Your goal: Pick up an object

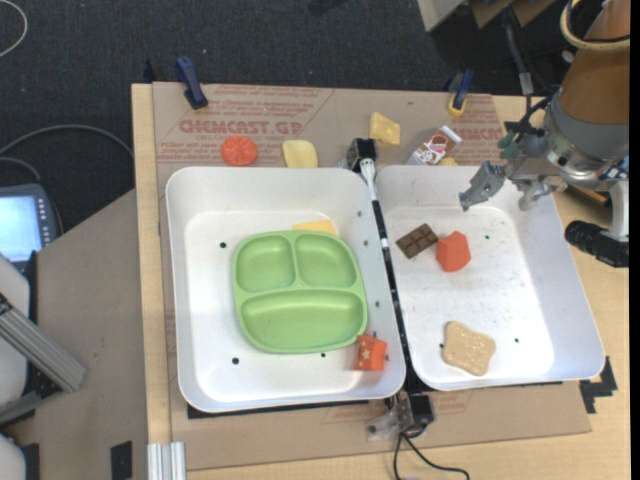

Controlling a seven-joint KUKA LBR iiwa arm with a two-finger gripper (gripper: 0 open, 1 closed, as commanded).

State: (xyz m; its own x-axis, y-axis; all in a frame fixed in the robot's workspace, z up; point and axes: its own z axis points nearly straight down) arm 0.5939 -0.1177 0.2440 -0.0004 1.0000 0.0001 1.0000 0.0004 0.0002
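My gripper (503, 190) hangs over the back edge of the right bin (560, 298), open, with nothing between its fingers. In that bin a brown chocolate bar (416, 239) lies next to a red block (454, 251), both in front of and to the left of the gripper. A tan toast-shaped piece (468, 348) rests near the bin's front. The left bin (195, 268) holds a green divided plate (298, 290), a yellow slice (315, 227) behind it and a small orange-red toy (370, 353) at its front right corner.
On the cardboard behind the bins lie an orange disc (239, 150), a pale yellow piece (299, 154), a yellow wedge (384, 128), a small packet (434, 148) and a black item (361, 152). Two blue clamps (190, 81) (460, 90) grip the board's back edge.
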